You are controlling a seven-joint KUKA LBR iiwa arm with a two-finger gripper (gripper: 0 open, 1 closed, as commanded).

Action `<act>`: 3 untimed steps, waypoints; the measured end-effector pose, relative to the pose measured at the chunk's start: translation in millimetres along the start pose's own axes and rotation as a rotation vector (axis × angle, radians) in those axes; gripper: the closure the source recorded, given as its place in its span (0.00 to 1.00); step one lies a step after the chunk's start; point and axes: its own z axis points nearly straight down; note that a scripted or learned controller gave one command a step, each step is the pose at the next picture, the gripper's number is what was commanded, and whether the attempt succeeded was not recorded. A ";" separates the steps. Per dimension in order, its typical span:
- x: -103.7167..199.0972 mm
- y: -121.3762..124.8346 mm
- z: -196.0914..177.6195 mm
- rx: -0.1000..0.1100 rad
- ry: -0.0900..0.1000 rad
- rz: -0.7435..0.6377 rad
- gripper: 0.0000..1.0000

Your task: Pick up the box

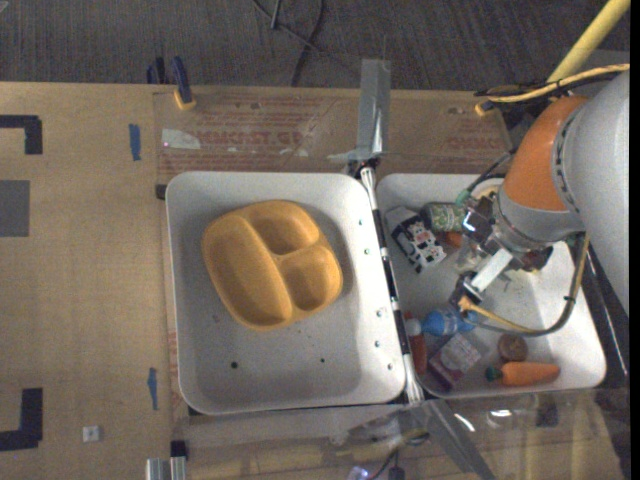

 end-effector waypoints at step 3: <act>-23.9 -54.2 5.4 -0.010 0.006 0.313 1.00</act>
